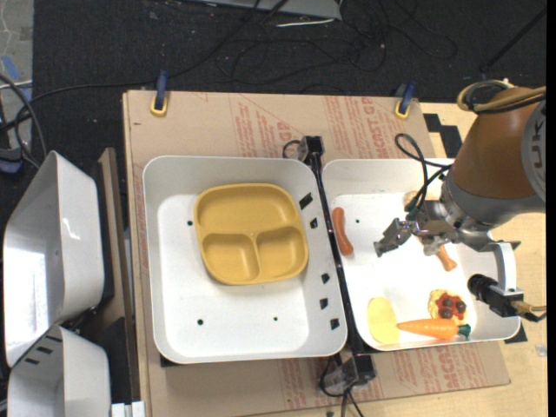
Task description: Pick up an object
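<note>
The pincer is shown over the right bin, its dark fingers spread apart with nothing between them. A red sausage is seen just to its left on the bin floor, while a yellow piece, a carrot and a small pastry with berries lie below it. The yellow divided plate is set well to the left, in the left bin.

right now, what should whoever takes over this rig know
Gripper: over the right bin, nothing visibly held.
Right bin: hot dog by the divider; carrot, yellow piece and pizza slice along the near edge; a small orange piece beside the wrist.
Left bin: yellow divided plate.
Done: nothing picked.
Left: grasp one object and lift it.
</note>
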### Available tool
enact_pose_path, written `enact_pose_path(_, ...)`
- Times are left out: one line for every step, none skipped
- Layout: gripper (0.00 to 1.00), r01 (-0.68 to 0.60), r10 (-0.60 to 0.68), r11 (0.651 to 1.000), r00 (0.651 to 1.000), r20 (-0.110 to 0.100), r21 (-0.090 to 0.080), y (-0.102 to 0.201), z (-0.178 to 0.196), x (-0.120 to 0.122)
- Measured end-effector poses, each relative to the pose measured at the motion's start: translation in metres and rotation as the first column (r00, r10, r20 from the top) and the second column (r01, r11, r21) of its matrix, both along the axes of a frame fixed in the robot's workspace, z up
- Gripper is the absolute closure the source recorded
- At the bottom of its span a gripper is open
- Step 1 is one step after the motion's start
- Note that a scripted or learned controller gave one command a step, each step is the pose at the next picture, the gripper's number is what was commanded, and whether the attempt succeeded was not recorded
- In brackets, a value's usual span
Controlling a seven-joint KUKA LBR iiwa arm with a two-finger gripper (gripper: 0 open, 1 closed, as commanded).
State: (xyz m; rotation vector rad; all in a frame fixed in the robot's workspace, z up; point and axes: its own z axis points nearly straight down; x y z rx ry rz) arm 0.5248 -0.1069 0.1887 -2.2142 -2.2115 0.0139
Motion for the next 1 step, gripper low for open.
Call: enact_pose_path(0.0,-0.003,0.003,1.0,1.0,0.014,-0.002,0.0001,0.0069,0.0032)
